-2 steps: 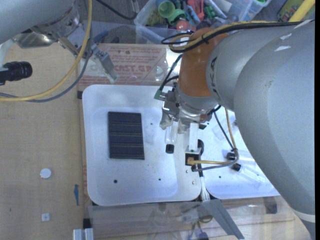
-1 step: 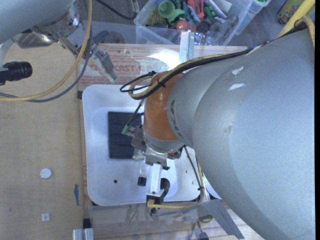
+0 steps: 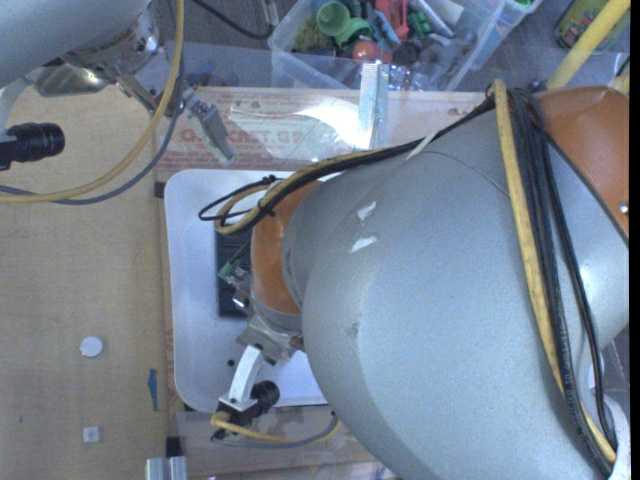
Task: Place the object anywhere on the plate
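My grey arm (image 3: pixel 430 308) reaches in from the right and covers most of the white bin (image 3: pixel 190 268). Its orange wrist band (image 3: pixel 268 253) sits over the middle of the bin. Below the band, my gripper (image 3: pixel 233 273) points down at the bin floor and appears as a dark block seen from above. The arm hides the bin floor under and to the right of the wrist. The visible left strip of the bin floor is bare white.
A clear plastic box (image 3: pixel 400 18) full of colourful toys stands behind the bench. The wooden benchtop (image 3: pixel 80 268) lies left of the bin, with a small white disc (image 3: pixel 91 346) on it. A yellow cable (image 3: pixel 178 58) hangs at the upper left.
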Action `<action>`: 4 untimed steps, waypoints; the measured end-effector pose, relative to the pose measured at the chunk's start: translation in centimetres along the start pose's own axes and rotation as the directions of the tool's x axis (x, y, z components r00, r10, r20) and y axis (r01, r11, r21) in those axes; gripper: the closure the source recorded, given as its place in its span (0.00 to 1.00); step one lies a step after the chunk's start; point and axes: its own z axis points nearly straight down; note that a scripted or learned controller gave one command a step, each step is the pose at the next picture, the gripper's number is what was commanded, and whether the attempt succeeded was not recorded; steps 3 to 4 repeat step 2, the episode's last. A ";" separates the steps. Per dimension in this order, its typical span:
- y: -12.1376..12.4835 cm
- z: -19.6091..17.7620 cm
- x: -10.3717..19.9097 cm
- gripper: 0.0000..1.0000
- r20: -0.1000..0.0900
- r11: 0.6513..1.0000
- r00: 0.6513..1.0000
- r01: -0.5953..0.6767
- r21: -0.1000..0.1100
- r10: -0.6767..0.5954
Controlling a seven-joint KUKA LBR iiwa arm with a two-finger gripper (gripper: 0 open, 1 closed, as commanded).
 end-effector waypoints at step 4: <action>-0.4 -11.0 0.1 0.00 0.002 0.847 0.847 0.532 0.006 -0.532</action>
